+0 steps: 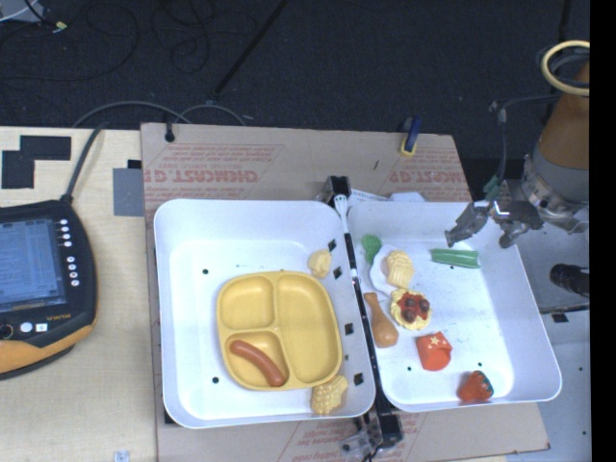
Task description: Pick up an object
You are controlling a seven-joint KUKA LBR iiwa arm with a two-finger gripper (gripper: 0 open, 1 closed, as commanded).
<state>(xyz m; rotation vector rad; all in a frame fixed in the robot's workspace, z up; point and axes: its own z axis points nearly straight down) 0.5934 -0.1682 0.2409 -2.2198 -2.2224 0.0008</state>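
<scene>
One green bean (454, 257) lies crosswise in the right bin (535, 354), just below-left of the gripper (486, 223), whose fingers are spread apart with nothing between them.

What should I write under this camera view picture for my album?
Robot gripper hovers by a green bean in the right bin; sausage on yellow plate.

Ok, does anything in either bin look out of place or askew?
Slightly. The yellow plate sits turned in the left bin, holding just a sausage, while two corn pieces lie loose outside it. Nothing looks spilled or damaged.
</scene>
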